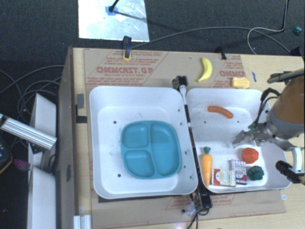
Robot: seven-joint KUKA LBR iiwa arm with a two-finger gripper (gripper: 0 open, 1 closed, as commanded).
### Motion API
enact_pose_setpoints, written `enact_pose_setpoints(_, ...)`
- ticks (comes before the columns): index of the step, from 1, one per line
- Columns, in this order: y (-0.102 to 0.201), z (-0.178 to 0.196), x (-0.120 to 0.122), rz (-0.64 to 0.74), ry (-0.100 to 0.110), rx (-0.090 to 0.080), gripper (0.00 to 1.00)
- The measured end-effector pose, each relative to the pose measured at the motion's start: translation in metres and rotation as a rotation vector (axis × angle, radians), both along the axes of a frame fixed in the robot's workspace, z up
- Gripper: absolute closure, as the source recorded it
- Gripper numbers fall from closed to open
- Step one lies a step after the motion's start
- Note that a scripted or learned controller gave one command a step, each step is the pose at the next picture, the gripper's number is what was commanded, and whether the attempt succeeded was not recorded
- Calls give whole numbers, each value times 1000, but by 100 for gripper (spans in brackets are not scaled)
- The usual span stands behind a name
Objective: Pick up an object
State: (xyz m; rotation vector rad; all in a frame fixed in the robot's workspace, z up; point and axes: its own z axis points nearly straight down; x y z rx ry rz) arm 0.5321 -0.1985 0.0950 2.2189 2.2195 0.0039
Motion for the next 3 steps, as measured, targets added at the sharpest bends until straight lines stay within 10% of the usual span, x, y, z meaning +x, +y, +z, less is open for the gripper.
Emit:
enact_pose_setpoints(1,22,-11,-37,0,3,0,0)
enact_pose_setpoints(2,22,0,-36,0,0,1,100)
enact_pose_setpoints(3,58,67,28,4,0,0,100)
